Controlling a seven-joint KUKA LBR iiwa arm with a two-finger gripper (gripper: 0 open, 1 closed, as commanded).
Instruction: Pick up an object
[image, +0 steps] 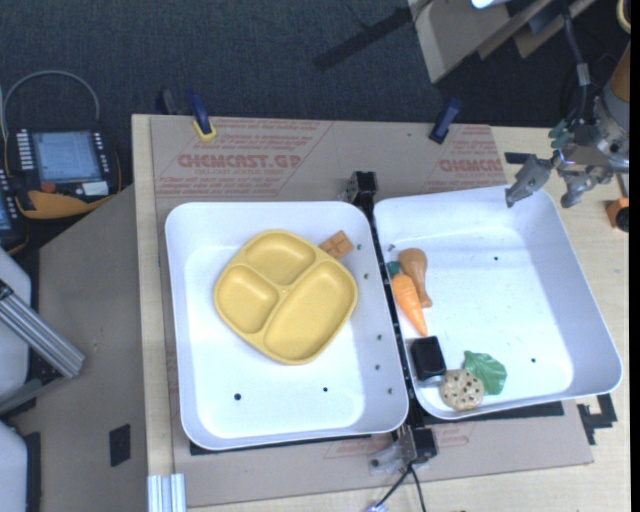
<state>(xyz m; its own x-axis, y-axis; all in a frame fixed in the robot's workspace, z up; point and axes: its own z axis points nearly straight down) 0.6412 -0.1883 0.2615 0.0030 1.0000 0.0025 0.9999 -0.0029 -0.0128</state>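
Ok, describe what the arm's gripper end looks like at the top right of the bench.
The gripper is pale grey metal with two slim fingers ending in angled tips. Its body carries small teal-green fittings on the side. A thin dark cable runs down to it from above, beside a pale rounded wrist part at the view's edge. An orange patch shows just below, at the right edge.

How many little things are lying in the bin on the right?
5, all near its left and front edges: a tan drumstick, a carrot, a black block, a round cracker and a green leaf. More may hide beneath these.
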